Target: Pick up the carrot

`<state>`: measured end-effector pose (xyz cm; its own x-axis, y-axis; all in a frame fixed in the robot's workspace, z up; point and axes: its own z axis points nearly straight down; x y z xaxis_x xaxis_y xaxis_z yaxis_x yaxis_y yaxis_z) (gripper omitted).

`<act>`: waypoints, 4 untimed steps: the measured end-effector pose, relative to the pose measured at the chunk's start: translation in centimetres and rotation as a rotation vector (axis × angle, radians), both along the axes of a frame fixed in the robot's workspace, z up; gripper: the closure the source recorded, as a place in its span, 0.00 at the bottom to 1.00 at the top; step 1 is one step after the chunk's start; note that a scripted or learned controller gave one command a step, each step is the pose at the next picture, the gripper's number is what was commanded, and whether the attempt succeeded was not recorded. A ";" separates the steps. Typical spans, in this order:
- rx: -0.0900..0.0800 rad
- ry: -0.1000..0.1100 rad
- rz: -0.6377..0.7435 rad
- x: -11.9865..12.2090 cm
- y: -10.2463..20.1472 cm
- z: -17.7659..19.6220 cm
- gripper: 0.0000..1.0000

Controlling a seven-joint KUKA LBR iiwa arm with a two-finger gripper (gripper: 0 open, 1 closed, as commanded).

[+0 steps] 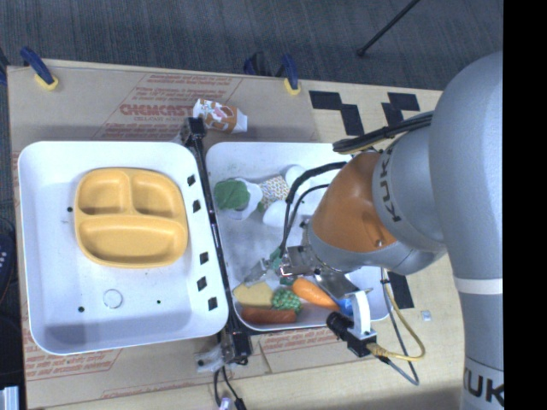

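The carrot (314,294) is a short orange piece lying near the front edge of the right bin (256,156), with its tip pointing right. My gripper (278,271) hangs just above and to the left of it, under the orange wrist band. The wrist hides much of the gripper, and the carrot lies beside it rather than visibly inside it. The arm covers the right half of this bin.
Around the carrot lie a yellow wedge (252,295), a green piece (285,299), a red-brown sausage (269,316) and a blue item (346,304). A green broccoli (231,195) and white items (273,188) sit farther back. The left bin (51,314) holds a yellow divided plate (131,216).
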<state>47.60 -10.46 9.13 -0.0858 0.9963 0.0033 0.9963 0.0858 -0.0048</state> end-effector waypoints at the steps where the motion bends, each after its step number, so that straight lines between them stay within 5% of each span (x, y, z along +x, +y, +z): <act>1: -0.002 -0.004 0.309 0.0 -5.1 0.0 0.00; 2: 0.001 -0.001 0.301 0.0 0.1 0.0 0.00; 3: 0.001 -0.001 0.300 0.0 0.1 0.0 0.00; 4: 0.002 -0.002 0.305 0.1 0.1 1.1 1.00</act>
<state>47.69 -10.34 10.20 -0.3809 0.9246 0.0045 0.9246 0.3809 -0.0025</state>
